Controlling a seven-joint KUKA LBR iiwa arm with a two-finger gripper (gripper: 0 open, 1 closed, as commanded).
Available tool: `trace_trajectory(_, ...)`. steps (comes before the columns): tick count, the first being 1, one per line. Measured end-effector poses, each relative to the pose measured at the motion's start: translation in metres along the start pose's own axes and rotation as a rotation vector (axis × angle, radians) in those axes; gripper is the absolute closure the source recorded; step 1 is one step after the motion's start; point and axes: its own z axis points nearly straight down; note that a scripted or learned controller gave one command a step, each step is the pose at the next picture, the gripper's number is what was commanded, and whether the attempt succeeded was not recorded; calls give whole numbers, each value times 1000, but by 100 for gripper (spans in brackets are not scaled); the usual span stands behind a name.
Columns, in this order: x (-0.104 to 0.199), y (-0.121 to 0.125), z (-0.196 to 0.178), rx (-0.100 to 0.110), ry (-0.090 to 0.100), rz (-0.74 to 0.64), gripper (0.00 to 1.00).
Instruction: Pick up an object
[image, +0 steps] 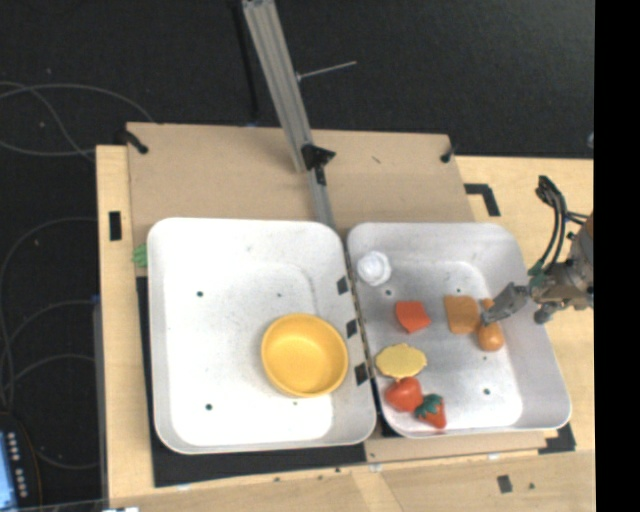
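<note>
- An orange ball lay in the right bin, near that bin's right wall, touching the lower right corner of a tan block.
- The end effector sat just above the ball and beside the block, at the bin's right edge; whether it was wide or narrow could not be told, and nothing was seen between its tips.
- The arm entered from the right, with dark cables looped above the wrist.
- Left of the block lay a red-orange piece; above and left of that, near the bin's upper left corner, a small white round thing.
- Toward the bin's lower left, a yellow disc rested against a red piece, and a strawberry lay just beside the red piece.
- The left bin held a yellow bowl, upright, near its lower right corner.
- Both bins sat side by side, touching, on the counter.
- A grey metal bar ran at a slant from the top edge down to the gap between the bins.
</note>
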Motion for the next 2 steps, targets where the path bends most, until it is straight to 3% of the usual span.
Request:
trace_trajectory(1,0,0,0,0,0,0,0)
trace_trajectory(2,0,-2,63,7,-2,4,0)
